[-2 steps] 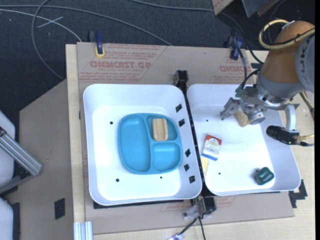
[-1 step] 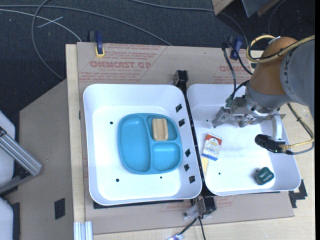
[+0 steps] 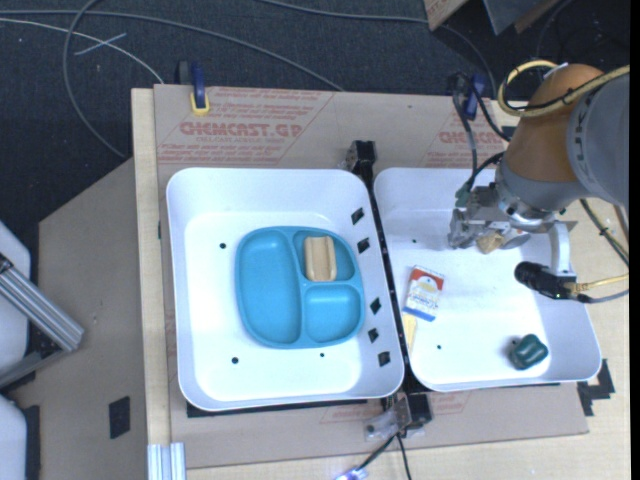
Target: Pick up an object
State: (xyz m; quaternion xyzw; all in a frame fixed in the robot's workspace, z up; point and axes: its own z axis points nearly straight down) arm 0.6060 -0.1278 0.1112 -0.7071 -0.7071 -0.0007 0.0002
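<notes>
Two shallow white bins sat side by side on a cardboard-covered bench (image 3: 250, 118), seen from above at a slant. Red print on the cardboard behind the left bin appeared to read "CHEMCAST GP" with smaller lines beneath that were too small to make out; more red print sat behind the right bin, partly hidden. A blue-and-yellow clamp (image 3: 199, 88) gripped the bench's far edge at upper left.

The left bin (image 3: 200, 268) held a blue divided plate (image 3: 285, 293) with three compartments. A tan, block-like item (image 3: 319, 258) lay in the plate's far right compartment.

The right bin (image 3: 480, 358) held two loose things. A small flat packet (image 3: 424, 294), white with red and blue printing too small to read, lay near the bin's left side, close to the divider between the bins. A small dark green object (image 3: 528, 350) lay near the bin's front right corner, well apart from the packet.

The grey arm with its orange band (image 3: 545, 138) reached in from the right. Its gripper (image 3: 475, 233) hung over the far middle of the right bin, beyond the packet and apart from it. Whether the gripper was released or clenched could not be told at that angle, and nothing was visible in its grasp.

Grey cables looped across the dark floor (image 3: 80, 88) behind the bench.
</notes>
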